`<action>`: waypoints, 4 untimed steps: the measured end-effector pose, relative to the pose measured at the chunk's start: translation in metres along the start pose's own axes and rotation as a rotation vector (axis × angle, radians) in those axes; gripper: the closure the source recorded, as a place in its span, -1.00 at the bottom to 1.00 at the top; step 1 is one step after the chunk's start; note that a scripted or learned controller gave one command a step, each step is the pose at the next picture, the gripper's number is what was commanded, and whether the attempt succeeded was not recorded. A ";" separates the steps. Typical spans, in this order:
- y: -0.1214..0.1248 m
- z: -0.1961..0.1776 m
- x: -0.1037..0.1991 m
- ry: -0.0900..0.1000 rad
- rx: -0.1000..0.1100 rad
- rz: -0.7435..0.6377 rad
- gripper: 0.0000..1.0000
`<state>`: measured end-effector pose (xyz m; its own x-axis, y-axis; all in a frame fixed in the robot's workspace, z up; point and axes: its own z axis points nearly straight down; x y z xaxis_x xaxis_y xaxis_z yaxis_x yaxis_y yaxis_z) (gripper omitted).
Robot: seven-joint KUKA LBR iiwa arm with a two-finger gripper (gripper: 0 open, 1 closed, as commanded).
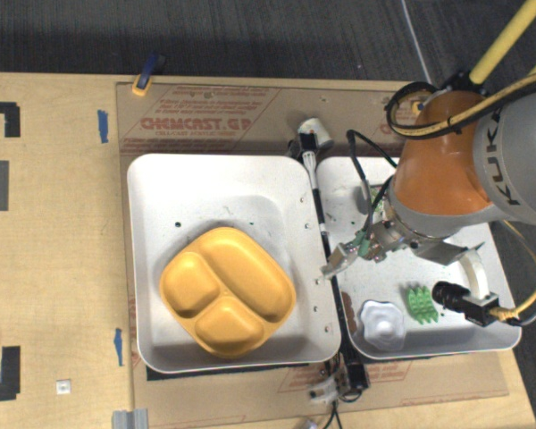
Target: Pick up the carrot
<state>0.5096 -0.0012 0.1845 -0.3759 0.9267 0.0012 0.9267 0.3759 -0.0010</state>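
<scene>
Camera view: gripper (339, 259) over right bin (482, 338), finger state unclear; no carrot nearby, risking an empty grab.

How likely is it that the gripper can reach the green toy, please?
Probably yes: the green toy lies uncovered in the right bin, with bare bin floor between it and the gripper.
</scene>
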 end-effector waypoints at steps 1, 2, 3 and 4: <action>-0.014 0.031 -0.025 0.004 -0.031 -0.185 -1.00; 0.021 -0.011 -0.091 -0.005 -0.005 -0.423 -1.00; -0.022 0.000 -0.041 -0.001 -0.002 -0.485 -1.00; 0.027 -0.048 -0.119 -0.008 -0.005 -1.087 -1.00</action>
<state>0.5796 -0.1014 0.2321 -0.9951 0.0987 -0.0077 0.0987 0.9951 0.0004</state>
